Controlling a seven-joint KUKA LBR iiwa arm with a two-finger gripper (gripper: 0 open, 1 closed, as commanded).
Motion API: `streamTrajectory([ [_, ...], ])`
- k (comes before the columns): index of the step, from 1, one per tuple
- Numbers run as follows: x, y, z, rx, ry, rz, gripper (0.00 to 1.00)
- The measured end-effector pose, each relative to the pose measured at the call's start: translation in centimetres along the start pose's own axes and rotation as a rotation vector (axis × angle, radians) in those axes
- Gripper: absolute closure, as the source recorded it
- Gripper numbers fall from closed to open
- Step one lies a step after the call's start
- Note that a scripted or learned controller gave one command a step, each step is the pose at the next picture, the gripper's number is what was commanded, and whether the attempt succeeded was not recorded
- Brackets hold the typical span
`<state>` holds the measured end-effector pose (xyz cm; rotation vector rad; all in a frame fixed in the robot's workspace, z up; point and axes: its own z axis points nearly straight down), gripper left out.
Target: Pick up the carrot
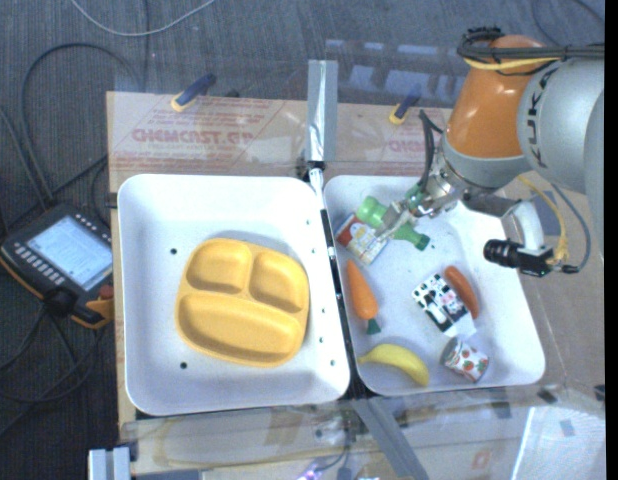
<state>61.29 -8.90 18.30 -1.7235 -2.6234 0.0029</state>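
The carrot [362,292] is orange with a dark green stub at its near end. It lies lengthwise in the right bin [509,368], close to the left wall. My gripper [407,213] hangs over the far part of that bin, up and to the right of the carrot and clearly apart from it. It is right among a green bottle [372,211] and a small red and white carton [357,238]. The grey arm with its orange band [494,103] comes in from the upper right.
The right bin also holds a banana [397,361], a black and white box [436,302], a red sausage [461,289] and a small patterned can [467,359]. A yellow divided plate [245,299] sits in the left bin [149,368]. A teach pendant [59,255] lies on the floor at left.
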Motion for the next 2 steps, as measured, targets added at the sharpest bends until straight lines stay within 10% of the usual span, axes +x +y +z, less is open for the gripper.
streamTrajectory([
  [1,-2.4,1.6,7.0,0.002,-0.002,0.361,1.00],
  [2,-2.1,5.1,-0.1,0.001,-0.002,-0.059,1.00],
])
